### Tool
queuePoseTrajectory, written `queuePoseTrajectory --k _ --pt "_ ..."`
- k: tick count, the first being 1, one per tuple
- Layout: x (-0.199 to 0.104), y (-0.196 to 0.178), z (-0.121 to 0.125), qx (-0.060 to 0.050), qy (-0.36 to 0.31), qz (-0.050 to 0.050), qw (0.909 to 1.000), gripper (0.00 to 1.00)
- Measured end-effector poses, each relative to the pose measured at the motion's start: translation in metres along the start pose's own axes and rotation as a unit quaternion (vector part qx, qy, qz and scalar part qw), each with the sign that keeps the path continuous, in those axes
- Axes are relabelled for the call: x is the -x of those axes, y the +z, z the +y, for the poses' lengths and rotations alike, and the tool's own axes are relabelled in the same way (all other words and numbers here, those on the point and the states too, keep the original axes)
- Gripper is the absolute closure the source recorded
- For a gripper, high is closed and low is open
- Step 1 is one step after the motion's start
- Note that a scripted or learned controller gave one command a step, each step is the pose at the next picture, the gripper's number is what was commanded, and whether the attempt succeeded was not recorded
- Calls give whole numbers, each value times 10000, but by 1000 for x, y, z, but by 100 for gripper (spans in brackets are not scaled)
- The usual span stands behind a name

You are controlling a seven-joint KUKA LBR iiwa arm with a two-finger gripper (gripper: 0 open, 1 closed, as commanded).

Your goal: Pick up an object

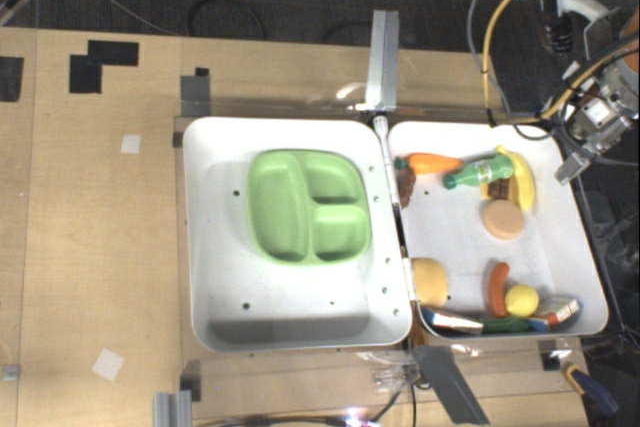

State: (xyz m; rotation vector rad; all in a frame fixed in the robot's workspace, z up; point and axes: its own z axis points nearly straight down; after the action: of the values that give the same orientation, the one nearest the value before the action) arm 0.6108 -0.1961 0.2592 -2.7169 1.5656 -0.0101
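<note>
The arm (610, 85) comes in at the far right, up near the top corner, and little of it can be seen: a grey wrist with a patch of orange at the very edge. Yellow and black cables loop above it and trail down to the wrist. The gripper (573, 167) hangs from the wrist, slanting down and to the left, its grey tip just past the right bin's (585, 245) far right corner, beyond the rim. Nothing sits at its tip.
</note>
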Motion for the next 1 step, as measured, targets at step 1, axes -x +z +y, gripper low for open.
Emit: queuePoseTrajectory --k 1 --pt "-22 -10 -39 -1 207 -11 9998 100"
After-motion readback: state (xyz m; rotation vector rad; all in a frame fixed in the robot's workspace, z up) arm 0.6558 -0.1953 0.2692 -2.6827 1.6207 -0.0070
